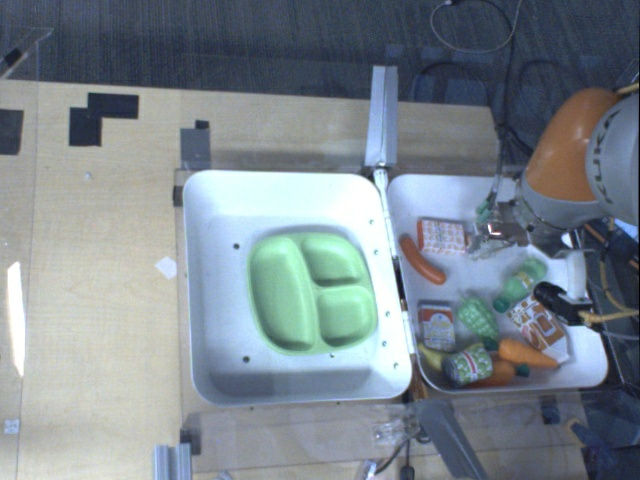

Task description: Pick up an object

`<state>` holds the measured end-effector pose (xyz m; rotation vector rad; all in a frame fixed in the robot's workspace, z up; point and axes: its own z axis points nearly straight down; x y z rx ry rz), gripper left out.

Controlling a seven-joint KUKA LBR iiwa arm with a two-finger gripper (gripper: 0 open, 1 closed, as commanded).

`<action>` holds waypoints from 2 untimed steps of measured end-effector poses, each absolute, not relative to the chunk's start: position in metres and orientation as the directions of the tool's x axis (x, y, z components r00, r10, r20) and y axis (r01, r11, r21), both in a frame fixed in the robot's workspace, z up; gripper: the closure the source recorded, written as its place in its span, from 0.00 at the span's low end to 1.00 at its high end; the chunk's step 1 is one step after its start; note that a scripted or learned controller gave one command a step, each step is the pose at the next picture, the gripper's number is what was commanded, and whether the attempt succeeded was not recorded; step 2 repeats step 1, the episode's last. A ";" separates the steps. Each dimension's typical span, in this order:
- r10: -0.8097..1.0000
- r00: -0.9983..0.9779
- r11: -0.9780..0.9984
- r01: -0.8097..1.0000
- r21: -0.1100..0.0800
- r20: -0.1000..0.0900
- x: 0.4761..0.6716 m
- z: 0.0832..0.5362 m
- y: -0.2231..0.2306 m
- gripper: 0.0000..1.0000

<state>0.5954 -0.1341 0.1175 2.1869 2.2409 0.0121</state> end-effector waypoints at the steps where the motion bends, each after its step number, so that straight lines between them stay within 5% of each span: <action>1: 0.969 0.246 -0.246 0.969 0.005 0.000 0.623 0.275 -0.128 1.00; 2: 0.969 0.246 -0.246 0.969 0.005 0.000 0.623 0.275 -0.128 1.00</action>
